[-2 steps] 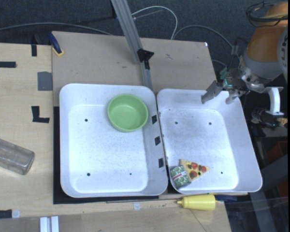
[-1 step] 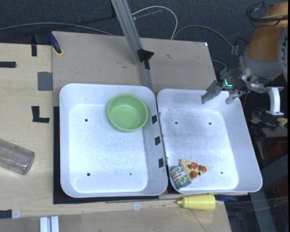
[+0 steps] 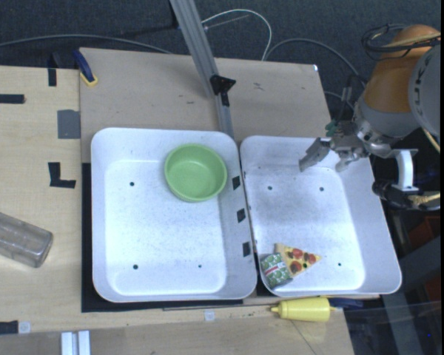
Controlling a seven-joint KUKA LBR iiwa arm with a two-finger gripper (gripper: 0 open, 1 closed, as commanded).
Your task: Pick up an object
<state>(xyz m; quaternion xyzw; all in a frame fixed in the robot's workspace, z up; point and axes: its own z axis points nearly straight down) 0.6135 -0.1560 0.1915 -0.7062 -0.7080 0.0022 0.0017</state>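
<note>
While the gripper hangs over the far edge of the right bin, fingers spread with nothing between them, the pick looks not yet begun. Nearest candidates: pizza slice and green packet, touching, at the bin's near left corner. Green bowl sits in left bin. Next move likely: travel toward that corner, then descend.

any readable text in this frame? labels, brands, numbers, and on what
None can be read.
Green packet in the right bin: print too small and blurred.
Pizza slice beside it: toppings, no lettering.
Yellow bottle on the bench: no label visible.
Green bowl in the left bin: plain.
</note>
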